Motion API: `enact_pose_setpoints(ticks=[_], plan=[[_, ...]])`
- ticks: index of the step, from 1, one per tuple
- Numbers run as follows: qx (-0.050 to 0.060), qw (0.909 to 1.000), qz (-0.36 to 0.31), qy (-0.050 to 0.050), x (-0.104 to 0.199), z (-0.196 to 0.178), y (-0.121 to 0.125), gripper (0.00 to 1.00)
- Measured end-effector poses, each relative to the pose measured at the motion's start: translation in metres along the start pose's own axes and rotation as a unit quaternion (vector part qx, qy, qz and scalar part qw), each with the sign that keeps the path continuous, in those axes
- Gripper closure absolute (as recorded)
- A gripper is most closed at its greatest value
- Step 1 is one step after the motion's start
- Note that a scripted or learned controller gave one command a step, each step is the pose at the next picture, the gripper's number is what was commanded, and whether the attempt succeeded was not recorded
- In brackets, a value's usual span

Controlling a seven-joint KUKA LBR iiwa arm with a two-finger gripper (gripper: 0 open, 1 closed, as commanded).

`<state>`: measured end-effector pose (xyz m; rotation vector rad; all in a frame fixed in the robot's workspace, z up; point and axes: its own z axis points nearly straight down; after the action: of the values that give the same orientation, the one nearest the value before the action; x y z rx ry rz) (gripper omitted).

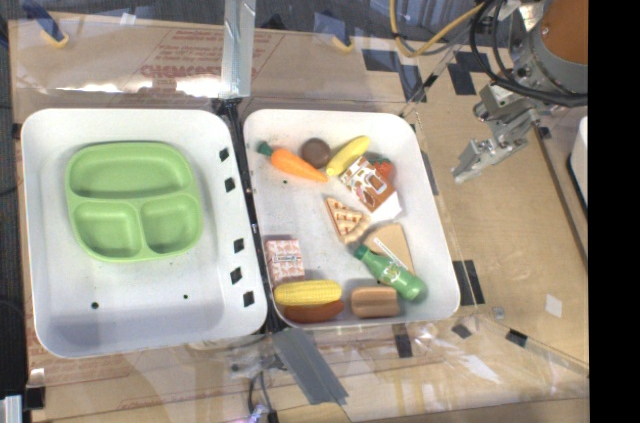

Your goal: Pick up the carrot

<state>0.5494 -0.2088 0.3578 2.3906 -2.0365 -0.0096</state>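
Note:
The orange carrot (295,165) with a green top lies in the right white bin (432,211), near its far left corner and pointing toward the middle. My gripper (470,165) hangs outside that bin, just past its right wall and well to the right of the carrot. Nothing is visibly held in it.
Around the carrot lie a brown ball (315,151), a banana (347,155), a small carton (368,181), a pizza slice (345,218), a cheese wedge (390,246), a green bottle (390,273), a corn cob (308,294) and a pink packet (285,258). The left bin (40,291) holds a green divided plate (135,201).

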Motion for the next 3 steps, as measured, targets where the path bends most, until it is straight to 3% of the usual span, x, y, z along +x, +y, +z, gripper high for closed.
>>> enact_pose_setpoints(ticks=[1, 2, 3], plan=[[0.000, 0.9856, -0.169, 0.001, -0.012, 0.017, 0.048, 1.00], [0.003, 0.9327, -0.361, 0.002, -0.009, 0.017, -0.004, 1.00], [0.002, 0.8758, -0.483, 0.001, 0.013, 0.040, -0.108, 1.00]])
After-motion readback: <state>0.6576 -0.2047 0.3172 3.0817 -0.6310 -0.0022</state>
